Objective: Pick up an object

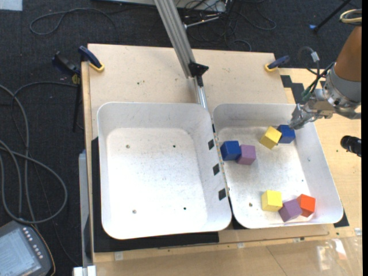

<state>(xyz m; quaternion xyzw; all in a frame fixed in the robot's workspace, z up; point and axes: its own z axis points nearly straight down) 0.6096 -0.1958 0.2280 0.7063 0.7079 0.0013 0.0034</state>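
The right bin (pixel 322 171) holds several small blocks. A blue block (pixel 230 150) and a purple block (pixel 247 154) touch near its left wall. A tilted yellow block (pixel 270 137) leans against a second blue block (pixel 286 133) toward the back right. Along the front right sit a yellow block (pixel 271 200), a purple block (pixel 290 209) and an orange block (pixel 307 203). My gripper (pixel 299 118) hangs low over the bin's back right corner, just above and right of the second blue block. Nothing shows in its grasp.
The left bin (pixel 109 154) stands beside the right one, their inner walls meeting in the middle. A slanted metal pole (pixel 175 30) rises from behind the bins. Clamps (pixel 92 59) (pixel 277 63) sit at the bench's back corners.
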